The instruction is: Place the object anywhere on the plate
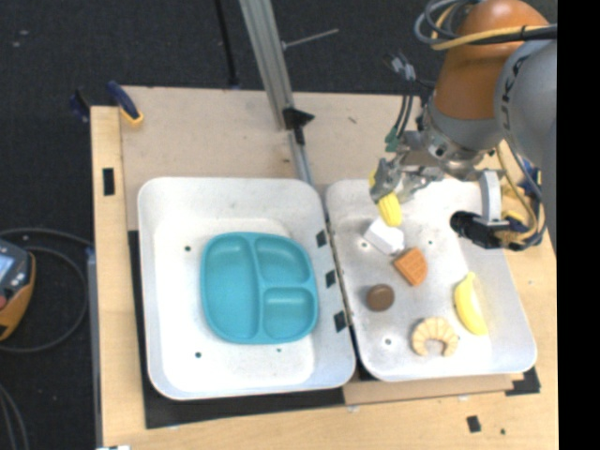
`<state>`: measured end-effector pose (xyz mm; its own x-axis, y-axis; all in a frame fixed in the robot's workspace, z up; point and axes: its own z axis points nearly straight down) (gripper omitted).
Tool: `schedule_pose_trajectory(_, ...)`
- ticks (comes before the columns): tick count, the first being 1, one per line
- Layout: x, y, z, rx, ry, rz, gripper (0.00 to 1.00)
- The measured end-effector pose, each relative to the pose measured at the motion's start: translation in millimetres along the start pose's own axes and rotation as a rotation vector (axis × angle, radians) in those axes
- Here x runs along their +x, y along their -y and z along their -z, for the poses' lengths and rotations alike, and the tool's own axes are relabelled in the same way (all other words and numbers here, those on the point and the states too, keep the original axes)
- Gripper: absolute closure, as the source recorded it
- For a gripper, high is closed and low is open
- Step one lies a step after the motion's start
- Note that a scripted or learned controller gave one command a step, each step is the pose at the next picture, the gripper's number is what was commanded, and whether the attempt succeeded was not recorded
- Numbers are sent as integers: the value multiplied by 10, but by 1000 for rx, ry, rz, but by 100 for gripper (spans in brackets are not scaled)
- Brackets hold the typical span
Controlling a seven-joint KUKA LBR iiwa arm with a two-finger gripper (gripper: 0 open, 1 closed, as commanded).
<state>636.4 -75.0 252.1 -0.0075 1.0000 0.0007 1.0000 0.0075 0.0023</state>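
The teal plate (258, 285) with three compartments lies in the left bin (169, 214). My gripper (390, 195) hangs over the upper left corner of the right bin (506, 279). A small yellow object (390, 212) sits between its fingertips, just above the bin floor. The gripper is well to the right of the plate, across the divide between the bins.
In the right bin lie a white block (382, 237) just below the yellow object, an orange block (410, 267), a brown round piece (379, 297), a banana (469, 305) and a croissant (435, 336). A metal post (274, 73) rises behind the bins.
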Motion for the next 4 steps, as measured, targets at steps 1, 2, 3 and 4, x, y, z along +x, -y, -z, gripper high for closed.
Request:
schedule_pose_trajectory(1,576,-129,50,-1,0,0,100)
schedule_pose_trajectory(2,1049,-157,-77,3,0,-1,100)
schedule_pose_trajectory(3,1648,-171,-110,1,0,0,100)
schedule_pose_trajectory(4,1612,-172,-110,2,1,-4,0)
